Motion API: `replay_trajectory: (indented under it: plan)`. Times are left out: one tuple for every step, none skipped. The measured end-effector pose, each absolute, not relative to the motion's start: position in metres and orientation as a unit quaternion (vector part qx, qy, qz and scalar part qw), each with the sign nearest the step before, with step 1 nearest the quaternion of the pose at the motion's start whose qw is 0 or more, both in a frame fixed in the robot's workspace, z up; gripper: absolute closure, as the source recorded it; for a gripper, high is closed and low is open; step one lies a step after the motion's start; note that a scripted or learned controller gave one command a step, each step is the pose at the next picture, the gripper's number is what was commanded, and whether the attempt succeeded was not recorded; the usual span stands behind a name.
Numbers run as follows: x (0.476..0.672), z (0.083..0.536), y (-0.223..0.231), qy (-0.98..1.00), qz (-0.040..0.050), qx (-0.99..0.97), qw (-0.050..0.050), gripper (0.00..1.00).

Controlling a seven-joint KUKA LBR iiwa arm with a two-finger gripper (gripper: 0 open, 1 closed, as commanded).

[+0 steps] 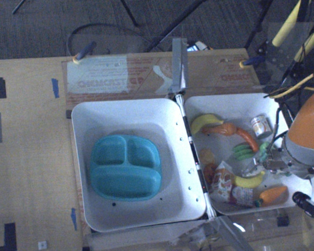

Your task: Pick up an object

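Jumbled in the right bin [220, 103]: bananas [204, 121], a carrot [273, 194], a snack packet [221, 181], a small can [260, 125], green pieces hard to make out. Over that bin's right side, the gripper [267, 162], blurred and half lost against the clutter, jaw state impossible to tell; arm [307, 130] cut off at the edge. Left bin [92, 119] with a blue tray [125, 166]; beyond, wooden bench [25, 158], cardboard [143, 75], dark carpet, tripod legs.

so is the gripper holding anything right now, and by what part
It cannot be told. The gripper is low in the right bin, among the toy food near a banana, and the view is too blurred to show anything between its fingers.
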State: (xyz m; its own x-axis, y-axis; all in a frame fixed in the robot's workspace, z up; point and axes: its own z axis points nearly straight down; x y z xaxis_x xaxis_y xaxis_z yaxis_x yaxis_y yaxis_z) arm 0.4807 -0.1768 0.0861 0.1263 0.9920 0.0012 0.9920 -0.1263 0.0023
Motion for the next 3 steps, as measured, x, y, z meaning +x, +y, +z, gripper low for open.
replay_trajectory:
  plan:
    - [0.481, 0.087, -0.135, 0.65, 0.0016, 0.76, 0.001, 0.0]
    - [0.482, 0.097, -0.136, 0.649, 0.0022, 0.761, 0.002, 1.0]
    - [0.502, 0.213, -0.063, 0.642, -0.0008, 0.767, 0.0, 1.0]
